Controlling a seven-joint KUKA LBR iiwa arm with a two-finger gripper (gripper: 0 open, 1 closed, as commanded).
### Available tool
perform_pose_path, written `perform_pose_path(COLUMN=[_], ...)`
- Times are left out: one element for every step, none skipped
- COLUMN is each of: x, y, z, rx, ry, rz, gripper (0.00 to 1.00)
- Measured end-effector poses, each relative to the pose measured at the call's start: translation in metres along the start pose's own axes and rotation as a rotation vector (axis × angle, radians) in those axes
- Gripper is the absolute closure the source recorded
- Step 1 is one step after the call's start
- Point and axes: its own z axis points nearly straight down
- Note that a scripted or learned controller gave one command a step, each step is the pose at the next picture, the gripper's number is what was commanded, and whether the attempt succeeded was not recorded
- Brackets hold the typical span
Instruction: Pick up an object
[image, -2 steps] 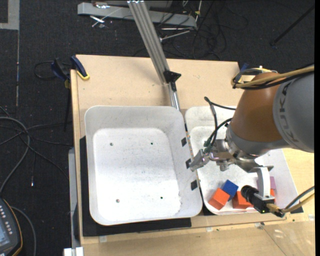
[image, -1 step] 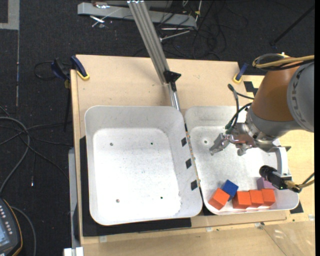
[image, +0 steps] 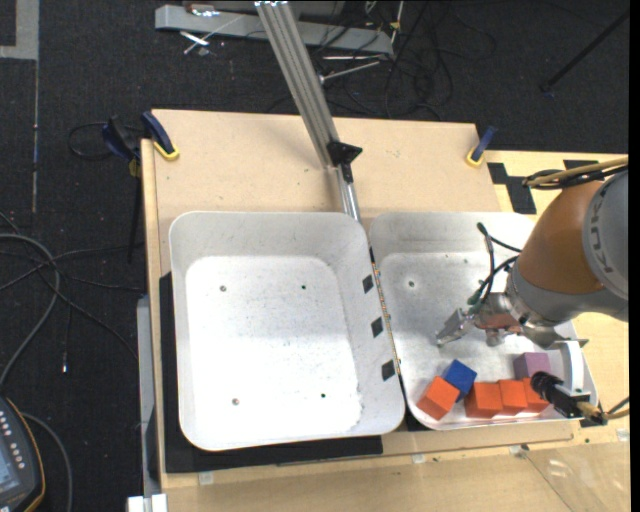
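The blocks all sit crowded along the lower edge of the right bin (image: 420, 250), at the frame's lower right: an orange block (image: 437, 397), a blue block (image: 460, 377) touching it, a larger orange block (image: 503, 398) and a purple one (image: 534, 364). I'd guess they slid there against the wall. The left bin (image: 190, 300) fills the counter's (image: 250, 160) middle. The jaws (image: 455, 328) hang just above the blue block, seemingly spread, grasping nothing.
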Motion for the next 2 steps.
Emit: perform_pose_path(x=[-0.049,0.019], y=[0.029,0.009], z=[-0.003,-0.11], rx=[-0.004,-0.007], ry=[-0.003,0.001], rz=[-0.002,-0.012], gripper=[0.0,0.0])
